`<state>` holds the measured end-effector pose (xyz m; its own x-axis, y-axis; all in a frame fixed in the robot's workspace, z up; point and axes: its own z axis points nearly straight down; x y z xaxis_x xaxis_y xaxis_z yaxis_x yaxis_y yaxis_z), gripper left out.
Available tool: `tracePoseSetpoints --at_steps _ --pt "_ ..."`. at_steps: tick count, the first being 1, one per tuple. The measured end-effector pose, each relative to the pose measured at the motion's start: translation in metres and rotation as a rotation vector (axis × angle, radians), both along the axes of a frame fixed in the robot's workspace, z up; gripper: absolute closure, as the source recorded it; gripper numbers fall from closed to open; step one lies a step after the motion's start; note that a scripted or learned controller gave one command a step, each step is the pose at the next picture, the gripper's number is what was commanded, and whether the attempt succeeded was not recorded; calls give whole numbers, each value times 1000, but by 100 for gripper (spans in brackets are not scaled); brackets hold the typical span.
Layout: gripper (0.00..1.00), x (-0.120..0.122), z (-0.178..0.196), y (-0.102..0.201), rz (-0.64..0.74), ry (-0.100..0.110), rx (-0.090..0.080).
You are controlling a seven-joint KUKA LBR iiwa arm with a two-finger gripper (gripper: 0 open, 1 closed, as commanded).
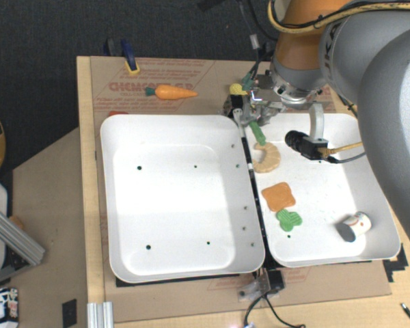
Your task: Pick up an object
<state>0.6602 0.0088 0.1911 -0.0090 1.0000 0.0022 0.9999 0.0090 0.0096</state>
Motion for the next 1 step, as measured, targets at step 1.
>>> tracePoseSetpoints --at_steps 1 --pt "100 8 49 27 -5 2 -1"
